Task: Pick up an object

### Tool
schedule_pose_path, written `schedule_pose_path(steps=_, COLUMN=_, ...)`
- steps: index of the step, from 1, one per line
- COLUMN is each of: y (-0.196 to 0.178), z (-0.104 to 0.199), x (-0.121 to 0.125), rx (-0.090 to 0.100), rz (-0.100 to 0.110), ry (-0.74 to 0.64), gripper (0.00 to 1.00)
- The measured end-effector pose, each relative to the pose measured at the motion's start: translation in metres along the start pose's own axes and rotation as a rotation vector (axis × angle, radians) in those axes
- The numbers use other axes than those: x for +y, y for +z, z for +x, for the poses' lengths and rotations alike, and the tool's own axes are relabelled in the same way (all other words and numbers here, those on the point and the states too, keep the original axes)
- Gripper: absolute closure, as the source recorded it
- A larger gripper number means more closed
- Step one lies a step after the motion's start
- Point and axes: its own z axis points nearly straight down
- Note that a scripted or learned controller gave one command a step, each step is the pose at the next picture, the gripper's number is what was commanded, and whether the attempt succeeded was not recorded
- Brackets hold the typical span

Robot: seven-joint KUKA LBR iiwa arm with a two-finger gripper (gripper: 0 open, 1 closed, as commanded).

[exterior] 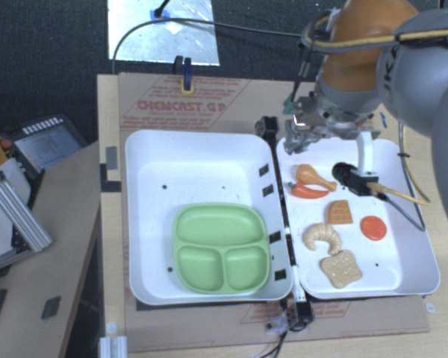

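The gripper (308, 136) hovers over the far-left corner of the right bin (411, 274); whether it is open or closed, I cannot tell. Nearest below it lies a drumstick (314, 175) touching a red pepper (309, 192). Both look like light, stiff, smooth plastic toys, likely slippery. The drumstick's thin bone end seems the best place to pinch, across its width

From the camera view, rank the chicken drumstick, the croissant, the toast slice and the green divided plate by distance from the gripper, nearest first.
The gripper hangs over the right bin's far left corner.
1. Chicken drumstick, right bin, just below the gripper.
2. Croissant, middle of the right bin.
3. Toast slice, near edge of the right bin.
4. Green divided plate, left bin; close to the toast's distance, hard to separate.
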Motion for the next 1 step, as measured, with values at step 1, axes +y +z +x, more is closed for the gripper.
schedule_pose_path(steps=1, y=0.0122, z=0.0571, x=0.0015, rx=0.001, rz=0.001, ry=-0.001, gripper=1.00)
